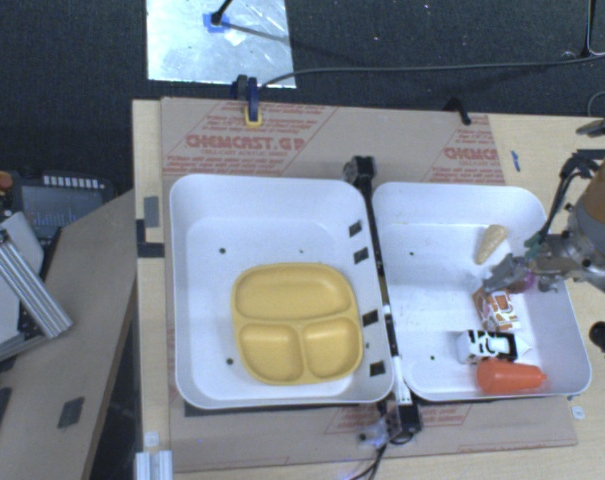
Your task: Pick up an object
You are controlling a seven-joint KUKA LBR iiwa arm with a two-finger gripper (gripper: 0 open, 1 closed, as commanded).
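I am the arm that comes in from the right side of the frame, and my job is to pick up one thing. My gripper (504, 270) is low over the right bin (432, 208), near its right wall. Just under my tip sits a small orange and white packet (498, 311), and I seem to touch its top edge. I cannot tell how my grip stands, because that part is small and blurry from up here. Below the packet lies a little black and white thing (492, 346), and just under that is an orange carrot (510, 376) in the lower right corner of the bin. A pale yellow corn piece (491, 242) lies up and to the left of my tip, close by. The left bin (212, 218) holds a yellow tray (296, 322) with three parts, well apart from me. I think I am at the reaching step, coming down on the packet. Next I should settle right over it, close on its sides, and lift straight up. The things are packed close, so I could bump a neighbor.
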